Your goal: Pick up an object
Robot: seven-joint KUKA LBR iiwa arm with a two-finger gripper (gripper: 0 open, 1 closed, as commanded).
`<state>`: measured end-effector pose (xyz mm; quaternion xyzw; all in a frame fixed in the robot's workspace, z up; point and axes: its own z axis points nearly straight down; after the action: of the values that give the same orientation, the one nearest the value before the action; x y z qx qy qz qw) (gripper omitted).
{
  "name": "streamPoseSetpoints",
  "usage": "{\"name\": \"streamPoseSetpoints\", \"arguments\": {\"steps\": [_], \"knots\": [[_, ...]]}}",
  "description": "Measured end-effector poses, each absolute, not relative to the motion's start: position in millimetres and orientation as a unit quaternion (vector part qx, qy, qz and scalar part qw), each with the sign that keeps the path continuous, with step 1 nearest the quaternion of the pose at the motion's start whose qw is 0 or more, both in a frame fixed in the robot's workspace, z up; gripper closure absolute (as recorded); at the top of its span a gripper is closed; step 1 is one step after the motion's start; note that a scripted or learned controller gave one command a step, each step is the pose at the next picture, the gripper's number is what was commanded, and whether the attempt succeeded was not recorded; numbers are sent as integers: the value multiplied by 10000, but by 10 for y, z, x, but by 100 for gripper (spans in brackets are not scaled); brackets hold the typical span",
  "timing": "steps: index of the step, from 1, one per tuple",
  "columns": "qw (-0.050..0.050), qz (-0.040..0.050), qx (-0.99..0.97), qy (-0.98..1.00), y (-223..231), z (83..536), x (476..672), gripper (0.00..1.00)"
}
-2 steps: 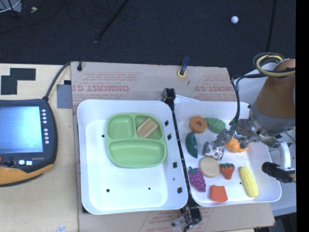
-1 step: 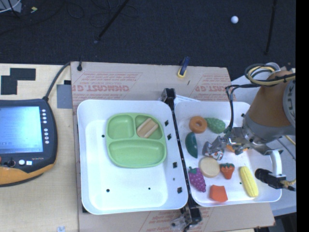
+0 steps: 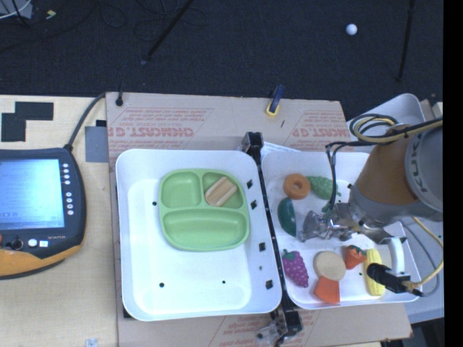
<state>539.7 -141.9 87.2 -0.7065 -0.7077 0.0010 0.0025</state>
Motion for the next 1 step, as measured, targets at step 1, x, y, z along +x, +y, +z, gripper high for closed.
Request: {"name": "streamPoseSetpoints", "arguments": {"steps": [1], "knots": [[29,13,-7084,-7058,-1438,990,5390,100]]}}
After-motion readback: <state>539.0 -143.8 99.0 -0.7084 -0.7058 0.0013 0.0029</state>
